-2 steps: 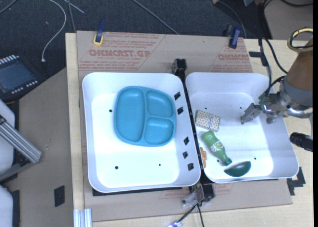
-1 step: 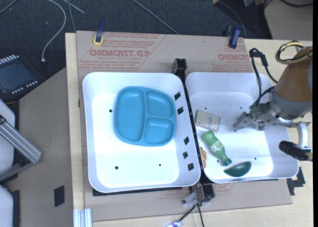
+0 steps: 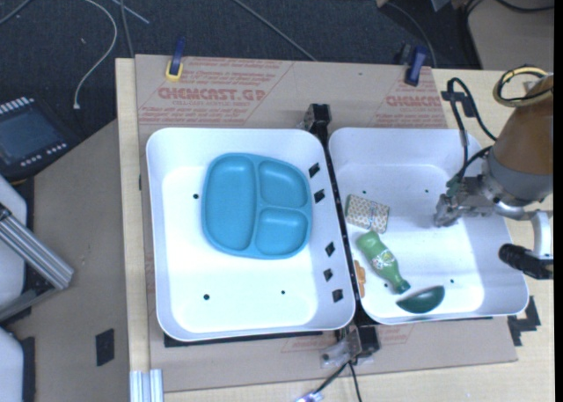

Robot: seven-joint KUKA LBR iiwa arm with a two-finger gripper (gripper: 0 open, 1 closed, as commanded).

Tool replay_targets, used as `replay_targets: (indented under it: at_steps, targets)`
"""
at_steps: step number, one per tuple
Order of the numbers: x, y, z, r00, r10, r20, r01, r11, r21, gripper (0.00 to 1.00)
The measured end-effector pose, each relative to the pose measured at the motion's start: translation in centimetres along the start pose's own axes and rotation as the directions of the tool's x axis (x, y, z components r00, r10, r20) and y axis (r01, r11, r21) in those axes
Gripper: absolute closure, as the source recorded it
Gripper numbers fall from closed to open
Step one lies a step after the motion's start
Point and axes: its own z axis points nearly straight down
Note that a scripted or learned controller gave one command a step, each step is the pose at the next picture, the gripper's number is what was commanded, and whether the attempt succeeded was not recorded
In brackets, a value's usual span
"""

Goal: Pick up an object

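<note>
Green bottle [image 3: 383,259] looks the likeliest pick: it lies flat in the right bin [image 3: 493,299], down and to the left of the end effector [image 3: 447,212], well apart from it. Its long axis runs diagonally, cap end toward the bin's near rim beside a dark green bowl [image 3: 420,301]. Whether the end effector is released or clenched I cannot tell. Best to approach from above and close across the bottle's width.

a green bottle [image 3: 383,261] lies slanted in the right bin, beside a patterned packet [image 3: 366,212].
</note>
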Motion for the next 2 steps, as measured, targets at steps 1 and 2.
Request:
replay_targets:
  at_steps: [1,2]
  targets:
    - [-0.2,0.3,-6.5,1.000,-0.001,0.004,0.001,1.000,-0.006,1.00]
    - [-0.7,-0.3,-12.6,1.000,0.000,0.004,0.000,1.000,-0.007,1.00]
